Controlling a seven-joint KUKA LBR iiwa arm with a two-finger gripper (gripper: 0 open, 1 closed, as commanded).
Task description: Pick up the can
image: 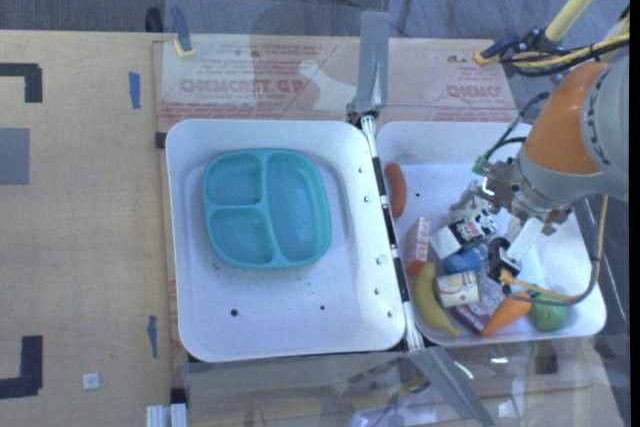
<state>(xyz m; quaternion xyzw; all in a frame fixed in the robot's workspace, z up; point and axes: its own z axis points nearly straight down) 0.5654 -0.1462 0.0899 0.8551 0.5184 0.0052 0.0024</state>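
Lower right of the frame, inside the right bin [590, 315]: what looks like the can [458, 290], pale with a red label, lying on its side in the clutter. Touching a banana [432, 300] on its left, just below a blue-capped item [463, 262], with a carrot [507, 313] near on its right.

Best approached from straight above, centred on the can's body, with the grip set across the short width rather than the length. Worth keeping clear of the banana and the blue-capped item, to avoid pinching either along with it. Slow close, then a straight lift; likely to roll if caught off-centre.

Arm [570, 130] reaching in from the right edge, orange band over the bin's upper right, wrist bent down and toward the left. Gripper [480, 225] low over the heap, up and right of the can in the frame, seemingly apart from it. Claw opening: cannot tell, lost among cables and clutter.
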